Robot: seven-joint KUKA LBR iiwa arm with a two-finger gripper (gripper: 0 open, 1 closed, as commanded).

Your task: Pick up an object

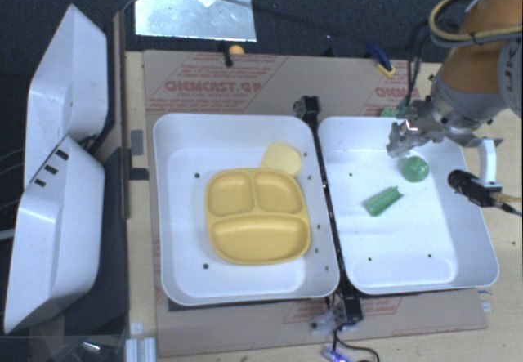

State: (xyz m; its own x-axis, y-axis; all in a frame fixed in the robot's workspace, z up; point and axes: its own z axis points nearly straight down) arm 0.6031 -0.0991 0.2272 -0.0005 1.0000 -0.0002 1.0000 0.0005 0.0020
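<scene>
— Cardboard [270, 78] with red print is covering the bench, and two shallow white bins are lying on it side by side. What is sitting in the left bin [176, 189]?

— A yellow divided tray [257, 216] is lying in its middle, and a pale yellow round piece [283, 158] is touching the tray's upper right edge.

— And the right bin [466, 262]?

— Two green things are lying in its upper half. A round green object [415, 168] is resting near the far right part, and a long green object [382, 200] is lying tilted, just below and to the left of it, apart from it.

— Where is the arm [478, 58] standing?

— It is reaching in from the right, over the far right corner of that bin. The gripper [406, 138] is hanging just above the round green object, maybe touching its top; the view is too blurred there.

— Is it holding something?

— I cannot tell how its grip is standing, and nothing is showing clearly inside it.
</scene>
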